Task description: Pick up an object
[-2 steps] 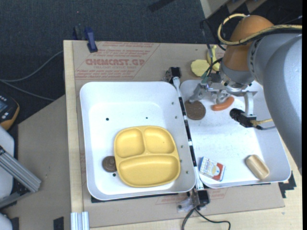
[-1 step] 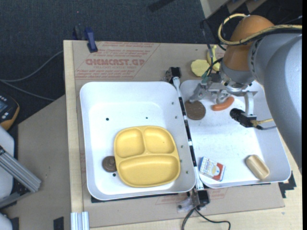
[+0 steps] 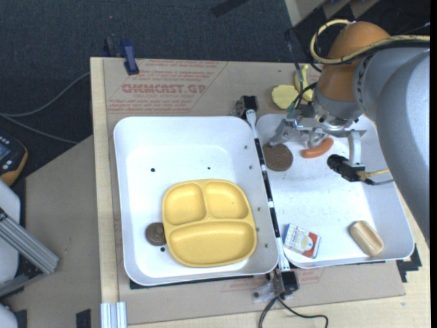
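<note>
Two white bins sit side by side, and I place everything from the right bin (image 3: 382, 241): at its near edge lie a small carton (image 3: 300, 240) and, right of it, a tan bread roll (image 3: 366, 238). Farther back, a brown cookie (image 3: 278, 157) rests by the bin's left wall, and an orange sausage (image 3: 317, 150) lies just under my gripper (image 3: 315, 137) at the far end. I cannot tell whether my gripper grasps anything.
</note>
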{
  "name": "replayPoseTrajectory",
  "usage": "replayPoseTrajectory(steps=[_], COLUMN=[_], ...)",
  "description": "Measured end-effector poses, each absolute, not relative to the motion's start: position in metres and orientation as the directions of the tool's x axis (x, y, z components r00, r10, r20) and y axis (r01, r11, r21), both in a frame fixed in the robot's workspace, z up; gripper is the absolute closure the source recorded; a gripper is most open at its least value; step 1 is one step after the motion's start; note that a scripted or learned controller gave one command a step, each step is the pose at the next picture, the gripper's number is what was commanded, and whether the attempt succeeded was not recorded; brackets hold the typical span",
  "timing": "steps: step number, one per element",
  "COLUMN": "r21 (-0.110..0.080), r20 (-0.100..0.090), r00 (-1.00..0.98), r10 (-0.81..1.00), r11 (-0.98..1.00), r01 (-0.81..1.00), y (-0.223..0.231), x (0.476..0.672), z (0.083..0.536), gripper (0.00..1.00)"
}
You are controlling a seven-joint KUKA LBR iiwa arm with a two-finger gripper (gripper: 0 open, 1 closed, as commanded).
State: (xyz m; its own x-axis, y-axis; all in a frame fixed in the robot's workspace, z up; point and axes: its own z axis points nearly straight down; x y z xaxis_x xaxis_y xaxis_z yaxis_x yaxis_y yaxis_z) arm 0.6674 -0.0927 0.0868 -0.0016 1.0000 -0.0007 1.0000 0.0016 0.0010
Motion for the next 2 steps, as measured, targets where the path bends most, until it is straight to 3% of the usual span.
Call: replayPoseTrajectory(steps=[2], r21=[0.001], r20=[-0.002], r00=[-0.001], r10=[1.0], r11=[0.001], r01=[1.0], y=[-0.0924], x=[0.6674], z=[0.0868], gripper=[0.0])
